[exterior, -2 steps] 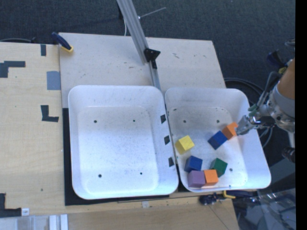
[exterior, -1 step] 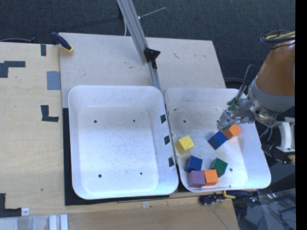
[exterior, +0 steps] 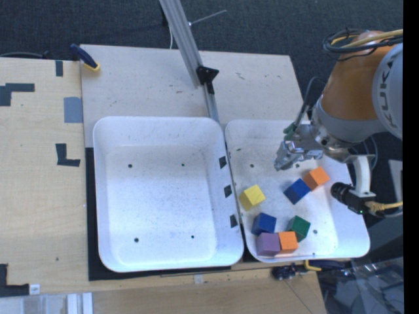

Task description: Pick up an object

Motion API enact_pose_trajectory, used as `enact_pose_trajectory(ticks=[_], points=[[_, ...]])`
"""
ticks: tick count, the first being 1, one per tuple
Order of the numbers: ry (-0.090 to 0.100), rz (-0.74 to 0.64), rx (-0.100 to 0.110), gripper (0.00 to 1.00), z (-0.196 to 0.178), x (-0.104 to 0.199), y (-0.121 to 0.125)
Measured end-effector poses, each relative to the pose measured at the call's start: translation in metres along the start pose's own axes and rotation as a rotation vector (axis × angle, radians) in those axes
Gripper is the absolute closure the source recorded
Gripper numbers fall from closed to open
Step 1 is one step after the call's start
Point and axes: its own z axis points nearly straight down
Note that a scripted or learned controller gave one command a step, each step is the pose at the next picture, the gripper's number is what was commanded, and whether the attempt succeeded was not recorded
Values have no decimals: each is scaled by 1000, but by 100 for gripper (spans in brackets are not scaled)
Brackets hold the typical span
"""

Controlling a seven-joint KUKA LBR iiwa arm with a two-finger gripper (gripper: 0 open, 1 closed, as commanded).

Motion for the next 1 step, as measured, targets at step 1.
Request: enact_pose_trajectory(ticks=[1], points=[[-1, 1, 3, 100, 12, 50, 5]])
